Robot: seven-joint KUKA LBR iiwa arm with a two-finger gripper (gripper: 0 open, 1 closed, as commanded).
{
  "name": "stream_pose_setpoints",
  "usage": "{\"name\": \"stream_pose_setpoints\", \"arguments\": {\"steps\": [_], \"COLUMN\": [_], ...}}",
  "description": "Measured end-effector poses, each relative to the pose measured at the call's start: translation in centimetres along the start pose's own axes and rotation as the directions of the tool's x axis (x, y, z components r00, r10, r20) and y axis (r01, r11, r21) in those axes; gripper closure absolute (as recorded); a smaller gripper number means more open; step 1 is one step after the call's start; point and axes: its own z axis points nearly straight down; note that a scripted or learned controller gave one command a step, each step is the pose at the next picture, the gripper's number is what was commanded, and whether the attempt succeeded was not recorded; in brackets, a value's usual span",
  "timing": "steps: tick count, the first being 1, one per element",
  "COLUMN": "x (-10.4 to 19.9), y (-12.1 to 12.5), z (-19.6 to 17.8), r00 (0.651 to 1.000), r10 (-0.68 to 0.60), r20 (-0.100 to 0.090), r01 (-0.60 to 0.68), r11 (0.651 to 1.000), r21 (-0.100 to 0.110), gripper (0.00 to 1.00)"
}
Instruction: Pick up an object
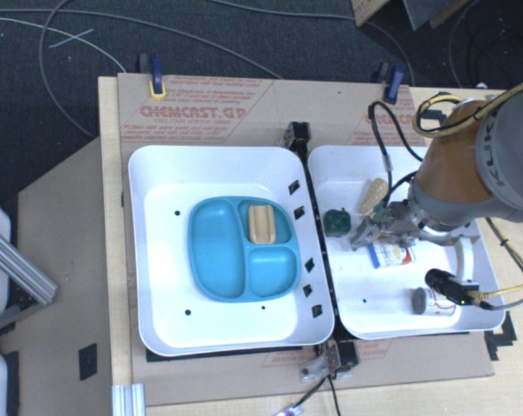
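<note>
Grey hand [374, 230] hangs low in the right bin [348, 167] among small items; I cannot tell its grip, so nothing looks picked yet.

arm [495, 159]: grey casing | orange band above wrist | black and yellow cables alongside | end effector [384, 228]: grey metal

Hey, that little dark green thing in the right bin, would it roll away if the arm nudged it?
Possibly. The dark green object looks small and rounded, so it might roll. It sits near the bin wall, which would likely stop it. It probably weighs little.
</note>
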Motion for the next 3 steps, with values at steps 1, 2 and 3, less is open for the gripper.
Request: {"name": "stream_pose_setpoints", "arguments": {"steps": [1,2,3], "x": [-0.1,0.1,-0.2], "y": [0.2,0.3,0.2], "z": [-1.5,-5.9,-12.2], "r00": [1.0,1.0,1.0], "r10": [0.002,0.0,0.0], "r20": [0.003,0.001,0.001], "r01": [-0.002,0.0,0.0], "r11": [1.0,1.0,1.0], "r21": [-0.008,-0.003,-0.005], "gripper": [1.0,1.0,1.0]}}
